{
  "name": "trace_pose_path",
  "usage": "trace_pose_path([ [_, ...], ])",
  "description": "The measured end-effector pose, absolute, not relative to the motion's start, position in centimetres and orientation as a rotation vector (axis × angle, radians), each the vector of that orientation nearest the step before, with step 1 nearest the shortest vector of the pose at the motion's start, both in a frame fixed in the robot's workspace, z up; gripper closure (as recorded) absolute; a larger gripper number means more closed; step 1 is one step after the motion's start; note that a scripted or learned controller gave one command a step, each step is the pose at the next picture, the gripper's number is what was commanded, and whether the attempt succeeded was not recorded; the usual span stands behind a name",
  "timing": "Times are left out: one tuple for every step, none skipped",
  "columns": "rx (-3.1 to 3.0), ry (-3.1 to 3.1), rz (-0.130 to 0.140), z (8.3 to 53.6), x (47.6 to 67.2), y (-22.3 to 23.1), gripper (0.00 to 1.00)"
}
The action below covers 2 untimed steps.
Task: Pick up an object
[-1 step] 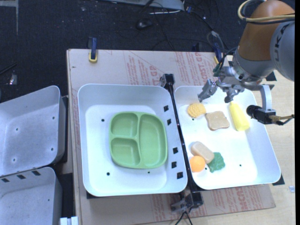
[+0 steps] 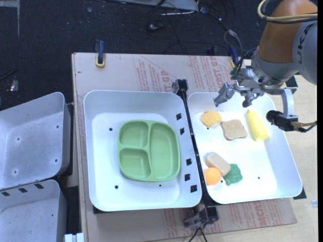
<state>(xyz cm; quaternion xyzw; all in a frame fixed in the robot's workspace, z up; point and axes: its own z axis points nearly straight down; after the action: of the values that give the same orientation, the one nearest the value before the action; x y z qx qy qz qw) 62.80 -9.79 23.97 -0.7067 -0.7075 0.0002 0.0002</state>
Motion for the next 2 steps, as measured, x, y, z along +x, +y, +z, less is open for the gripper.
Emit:
trace_pose_path([
  [-2.223,-2.220,0.002,19.3,62.7,-10.7,0.00],
  [-2.223,-2.221,0.001,13.4,62.8,-11.4,0.00],
])
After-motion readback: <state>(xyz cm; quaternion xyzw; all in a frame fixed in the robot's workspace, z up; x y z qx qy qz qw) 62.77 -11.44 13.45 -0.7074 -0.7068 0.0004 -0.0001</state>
